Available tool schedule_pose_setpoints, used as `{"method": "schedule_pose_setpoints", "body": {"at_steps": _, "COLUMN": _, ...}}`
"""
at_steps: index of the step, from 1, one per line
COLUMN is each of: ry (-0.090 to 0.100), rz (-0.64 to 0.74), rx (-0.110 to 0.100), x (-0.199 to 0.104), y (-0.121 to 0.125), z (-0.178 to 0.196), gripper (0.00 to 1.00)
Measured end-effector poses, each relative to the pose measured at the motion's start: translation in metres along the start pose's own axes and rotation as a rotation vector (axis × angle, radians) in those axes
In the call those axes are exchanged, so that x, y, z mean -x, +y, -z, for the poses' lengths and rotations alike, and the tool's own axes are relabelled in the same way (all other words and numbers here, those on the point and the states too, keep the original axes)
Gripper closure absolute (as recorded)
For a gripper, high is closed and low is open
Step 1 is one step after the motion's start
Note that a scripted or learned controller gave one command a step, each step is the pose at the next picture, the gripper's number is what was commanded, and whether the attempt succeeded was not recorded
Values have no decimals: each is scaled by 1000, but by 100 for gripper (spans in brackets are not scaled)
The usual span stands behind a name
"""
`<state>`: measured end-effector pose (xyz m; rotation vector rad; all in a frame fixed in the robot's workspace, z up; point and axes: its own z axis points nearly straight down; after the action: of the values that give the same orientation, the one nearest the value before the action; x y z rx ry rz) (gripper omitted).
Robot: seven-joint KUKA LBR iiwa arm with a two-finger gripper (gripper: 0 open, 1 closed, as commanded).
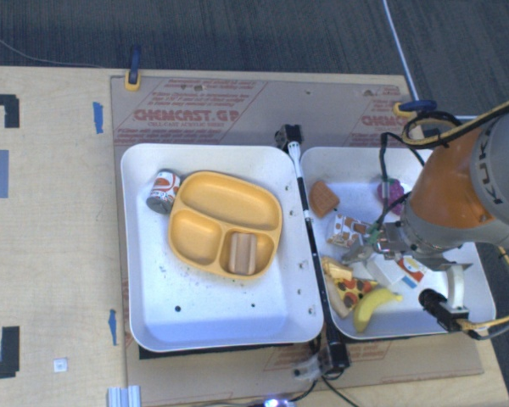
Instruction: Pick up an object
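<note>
The right bin (356,156) holds a loose pile: a brown toast-like piece (324,197), a patterned packet (345,227), a pizza slice (345,288), a yellow banana (371,304), a purple item (394,192) and a white card (410,268). My gripper (366,246) is low inside this bin, just right of the packet and above the pizza slice. The grey wrist and orange band (450,189) cover the bin's right half. I see nothing clearly held.
The left bin (136,253) carries a yellow divided plate (225,200) with a brown block (242,253) in its lower right compartment. A small can (162,191) lies by the plate's upper left. A black divider (304,219) runs between the bins.
</note>
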<state>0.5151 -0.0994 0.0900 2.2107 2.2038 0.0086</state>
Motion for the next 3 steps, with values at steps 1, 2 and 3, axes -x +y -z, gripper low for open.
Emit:
{"method": "schedule_pose_setpoints", "body": {"at_steps": 1, "ry": 3, "rz": 3, "rx": 5, "x": 4, "y": -29, "z": 1, "gripper": 0}}
{"method": "schedule_pose_setpoints", "body": {"at_steps": 2, "ry": -2, "rz": -1, "rx": 5, "x": -1, "y": -30, "z": 1, "gripper": 0}}
{"method": "schedule_pose_setpoints", "body": {"at_steps": 3, "ry": -2, "rz": -1, "rx": 5, "x": -2, "y": -30, "z": 1, "gripper": 0}}
